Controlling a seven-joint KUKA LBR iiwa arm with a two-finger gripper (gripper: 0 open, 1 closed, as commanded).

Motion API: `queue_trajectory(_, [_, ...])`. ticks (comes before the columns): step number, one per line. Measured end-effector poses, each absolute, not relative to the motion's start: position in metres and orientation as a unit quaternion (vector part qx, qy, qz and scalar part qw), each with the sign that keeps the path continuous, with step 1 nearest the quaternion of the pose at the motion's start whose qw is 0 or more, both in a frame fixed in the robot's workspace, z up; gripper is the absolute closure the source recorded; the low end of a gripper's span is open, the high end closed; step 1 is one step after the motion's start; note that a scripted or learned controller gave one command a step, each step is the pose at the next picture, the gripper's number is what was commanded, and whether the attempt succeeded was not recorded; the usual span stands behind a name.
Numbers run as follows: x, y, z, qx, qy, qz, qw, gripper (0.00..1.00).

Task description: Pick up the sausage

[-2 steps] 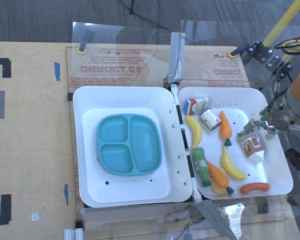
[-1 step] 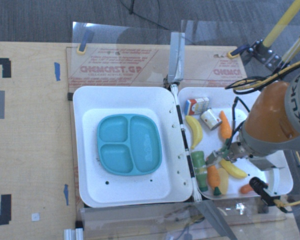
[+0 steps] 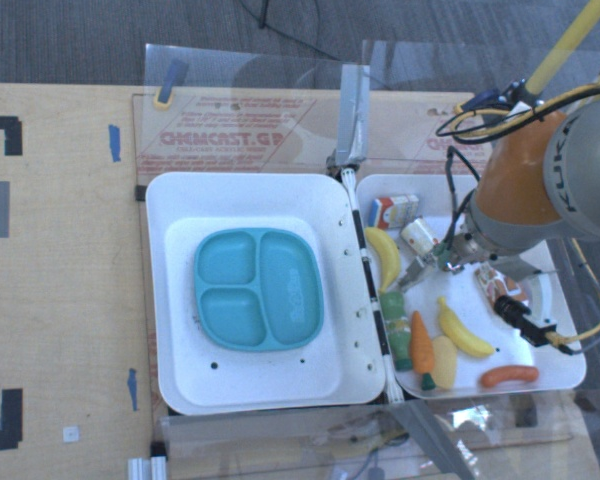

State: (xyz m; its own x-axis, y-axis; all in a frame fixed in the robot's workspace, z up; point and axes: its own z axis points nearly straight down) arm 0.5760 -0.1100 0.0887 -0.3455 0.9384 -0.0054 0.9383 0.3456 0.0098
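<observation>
Risk: my gripper (image 3: 412, 273) hangs over the crowded left side of the right bin (image 3: 565, 373), just beside a banana (image 3: 384, 256) and the carrot (image 3: 421, 342) — dropping here would likely grab the wrong item or jam into the pile. Its fingers look slightly apart with nothing between them. The sausage (image 3: 509, 375) lies at the bin's near right corner, well apart from the gripper, past the second banana (image 3: 464, 330) — so I need a clear move across first.
</observation>
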Motion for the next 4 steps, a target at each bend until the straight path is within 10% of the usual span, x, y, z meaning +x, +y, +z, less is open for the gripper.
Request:
queue_trajectory(3, [0.668, -0.118, 0.087, 0.628, 0.778, 0.0002, 0.002, 0.00])
queue_trajectory(4, [0.593, -0.191, 0.089, 0.609, 0.793, 0.0025, 0.000, 0.00])
